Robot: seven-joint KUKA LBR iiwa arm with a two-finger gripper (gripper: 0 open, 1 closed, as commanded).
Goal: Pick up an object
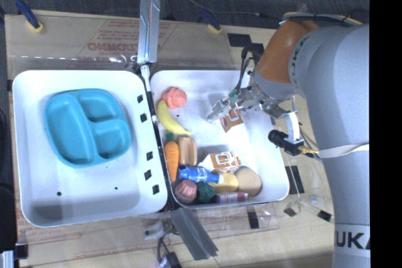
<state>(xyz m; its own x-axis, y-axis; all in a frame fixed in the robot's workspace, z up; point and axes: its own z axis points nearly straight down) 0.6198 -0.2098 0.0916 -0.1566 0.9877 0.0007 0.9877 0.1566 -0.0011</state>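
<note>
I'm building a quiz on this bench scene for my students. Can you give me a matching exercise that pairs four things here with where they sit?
Things:
1. blue divided plate
2. banana
3. carrot
4. pincer

Places:
A. in the right bin, just below the banana, against the wall between the bins
B. over the upper middle of the right bin
C. in the left bin
D. in the right bin, just below the pink ball

Pairs: 1-C, 2-D, 3-A, 4-B
</note>
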